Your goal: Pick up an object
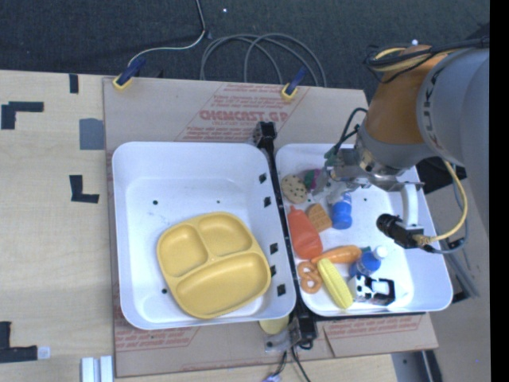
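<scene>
Gripper [340, 188] work first: it hangs low in the right bin [433, 249], near the bin's upper middle, at the end of the grey arm [445, 94] with its orange band [398, 110]. Whether it is apart, together or clamped on anything cannot be told from this slanted look down; the metal parts blur into the toys beneath.

From the camera view, the things to choose from all lie in the right bin. A blue bottle-like piece [341, 212] sits just below the gripper, touching or very close to it. A speckled cookie [293, 188] lies to the gripper's left, near the divider between the bins. A small tan waffle-like piece [319, 216] rests beside the blue piece, and a large orange-red piece [303, 232] lies along the bin's left wall. Lower down are an orange carrot [340, 254], a pretzel [308, 276], a yellow corn cob [336, 283], a small blue bottle with a white cap [371, 258] and a black-and-white toy [374, 290], clustered near the bottom edge.

The left bin [143, 173] holds a yellow divided plate [213, 263], lying flat toward its lower right. Both bins stand on a cardboard sheet [231, 114], with cables [254, 54] looping behind it.
</scene>
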`<state>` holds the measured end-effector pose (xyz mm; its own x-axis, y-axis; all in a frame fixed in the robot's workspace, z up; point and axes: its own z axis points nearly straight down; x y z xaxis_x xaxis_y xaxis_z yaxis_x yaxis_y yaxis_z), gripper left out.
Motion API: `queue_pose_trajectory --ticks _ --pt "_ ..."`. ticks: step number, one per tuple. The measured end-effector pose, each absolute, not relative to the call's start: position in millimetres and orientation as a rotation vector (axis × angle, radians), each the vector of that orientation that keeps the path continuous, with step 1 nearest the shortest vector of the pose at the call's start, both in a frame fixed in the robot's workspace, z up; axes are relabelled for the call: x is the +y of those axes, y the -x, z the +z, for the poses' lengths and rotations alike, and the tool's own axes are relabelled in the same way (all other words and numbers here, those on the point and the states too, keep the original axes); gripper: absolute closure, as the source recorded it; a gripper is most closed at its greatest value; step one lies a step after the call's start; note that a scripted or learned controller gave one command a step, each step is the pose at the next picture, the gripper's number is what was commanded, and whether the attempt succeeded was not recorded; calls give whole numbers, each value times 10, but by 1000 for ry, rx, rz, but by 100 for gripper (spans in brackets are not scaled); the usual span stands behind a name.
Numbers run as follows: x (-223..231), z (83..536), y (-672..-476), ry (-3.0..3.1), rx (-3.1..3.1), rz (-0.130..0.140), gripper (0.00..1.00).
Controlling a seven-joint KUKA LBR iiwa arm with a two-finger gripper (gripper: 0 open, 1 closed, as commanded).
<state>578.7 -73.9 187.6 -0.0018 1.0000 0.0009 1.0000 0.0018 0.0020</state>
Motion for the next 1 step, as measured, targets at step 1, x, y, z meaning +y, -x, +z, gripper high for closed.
queue_pose_trajectory --ticks 1 --pt "-271 2602 -5650 -2213 2228 5 100"
